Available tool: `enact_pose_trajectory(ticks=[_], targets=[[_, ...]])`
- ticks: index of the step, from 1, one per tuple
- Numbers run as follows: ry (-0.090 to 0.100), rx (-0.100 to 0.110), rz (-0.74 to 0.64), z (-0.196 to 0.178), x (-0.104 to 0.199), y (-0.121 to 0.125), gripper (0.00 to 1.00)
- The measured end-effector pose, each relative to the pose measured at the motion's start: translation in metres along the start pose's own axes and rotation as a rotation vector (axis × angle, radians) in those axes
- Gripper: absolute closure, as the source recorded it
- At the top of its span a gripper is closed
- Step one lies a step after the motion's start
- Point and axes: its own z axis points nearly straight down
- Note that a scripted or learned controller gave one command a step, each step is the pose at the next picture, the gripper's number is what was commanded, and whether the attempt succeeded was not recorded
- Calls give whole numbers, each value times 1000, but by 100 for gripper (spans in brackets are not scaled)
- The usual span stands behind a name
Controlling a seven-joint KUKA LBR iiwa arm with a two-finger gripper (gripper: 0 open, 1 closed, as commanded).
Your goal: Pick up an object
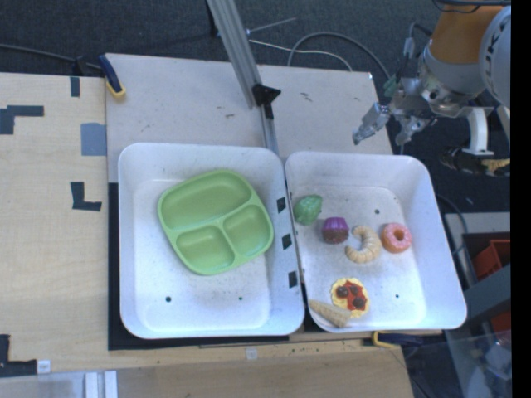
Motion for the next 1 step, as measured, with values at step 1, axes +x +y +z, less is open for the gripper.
enact_pose_trajectory(ticks=[1], targets=[[0,1,0,0,0,0,0]])
